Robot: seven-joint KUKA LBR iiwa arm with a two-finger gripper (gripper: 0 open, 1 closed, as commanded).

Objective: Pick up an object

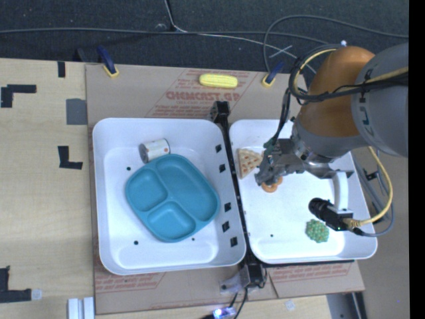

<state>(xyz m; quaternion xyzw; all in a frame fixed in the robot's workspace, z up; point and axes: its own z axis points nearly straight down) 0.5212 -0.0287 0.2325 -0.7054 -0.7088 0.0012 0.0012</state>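
tool (271, 175) low in right bin (292, 244) over small orange object (269, 187), finger state unclear, cardboard print unreadable

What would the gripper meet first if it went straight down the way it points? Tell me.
Most likely the small round orange-brown object lying directly under the gripper in the right white bin; the tan waffle-patterned wedge lies just beside it. Depth is unclear from this slanted view.

Red print is seen on the cardboard sheet (179, 98) under the bins, just below the yellow corn cob (218, 80). It is too blurred to be read with certainty. No other text can be made out.
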